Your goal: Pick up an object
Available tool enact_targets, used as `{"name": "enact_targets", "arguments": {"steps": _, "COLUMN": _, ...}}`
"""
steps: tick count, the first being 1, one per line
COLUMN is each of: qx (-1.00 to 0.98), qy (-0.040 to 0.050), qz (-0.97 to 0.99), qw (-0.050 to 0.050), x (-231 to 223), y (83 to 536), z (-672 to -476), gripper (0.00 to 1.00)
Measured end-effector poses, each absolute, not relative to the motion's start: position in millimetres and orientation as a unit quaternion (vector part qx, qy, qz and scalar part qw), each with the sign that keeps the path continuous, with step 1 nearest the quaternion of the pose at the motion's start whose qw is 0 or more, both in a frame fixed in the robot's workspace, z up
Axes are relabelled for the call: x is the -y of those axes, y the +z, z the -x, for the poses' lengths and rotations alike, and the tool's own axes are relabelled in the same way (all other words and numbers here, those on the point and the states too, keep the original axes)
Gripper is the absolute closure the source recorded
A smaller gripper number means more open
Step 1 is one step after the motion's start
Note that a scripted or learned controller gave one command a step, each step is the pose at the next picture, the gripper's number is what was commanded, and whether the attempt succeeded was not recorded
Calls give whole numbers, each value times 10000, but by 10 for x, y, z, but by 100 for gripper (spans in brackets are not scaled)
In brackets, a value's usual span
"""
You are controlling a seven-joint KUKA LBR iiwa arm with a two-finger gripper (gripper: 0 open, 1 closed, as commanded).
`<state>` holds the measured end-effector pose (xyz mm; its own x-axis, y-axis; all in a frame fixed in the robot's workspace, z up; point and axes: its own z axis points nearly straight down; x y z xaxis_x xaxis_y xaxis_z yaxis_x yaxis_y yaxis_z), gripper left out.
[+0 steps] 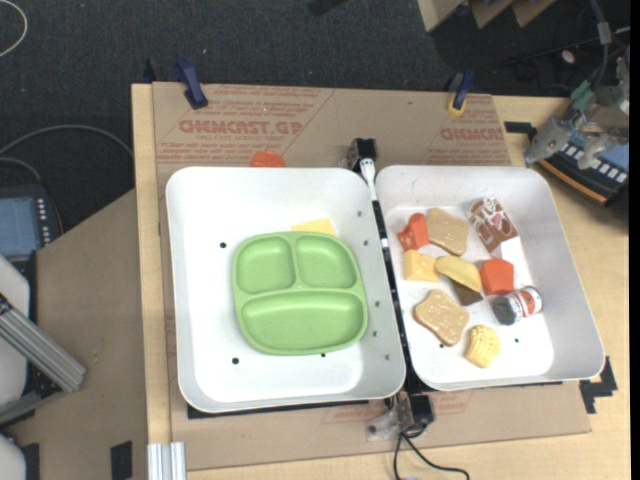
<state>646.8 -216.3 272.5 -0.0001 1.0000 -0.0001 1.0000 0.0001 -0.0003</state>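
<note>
On tabletop (150, 268), two white bins side by side. Left bin (190, 268): green plate (297, 293) at centre, yellow piece (315, 227) touching its far rim. Right bin (570, 298): toy foods clustered mid-bin, with toast (441, 315) and corn (482, 345) toward front edge, can (514, 305) just beside red block (497, 274), cheese wedge (419, 266) near left wall.

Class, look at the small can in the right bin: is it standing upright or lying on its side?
Lying on its side. The can shows its long red and white body stretched across the right bin floor, with its dark round end facing left.
</note>
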Motion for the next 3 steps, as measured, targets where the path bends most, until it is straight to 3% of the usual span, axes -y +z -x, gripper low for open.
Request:
{"name": "enact_targets", "arguments": {"steps": 1, "qx": 7072, "qy": 34, "qz": 7070, "qw": 75, "x": 1990, "y": 1204, "z": -6336, "gripper": 0}}
{"name": "enact_targets", "arguments": {"steps": 2, "qx": 7074, "qy": -40, "qz": 7067, "qw": -61, "x": 1565, "y": 1104, "z": -6112, "gripper": 0}}
{"name": "enact_targets", "arguments": {"steps": 3, "qx": 7077, "qy": -89, "qz": 7063, "qw": -155, "x": 1223, "y": 1011, "z": -5733, "gripper": 0}}
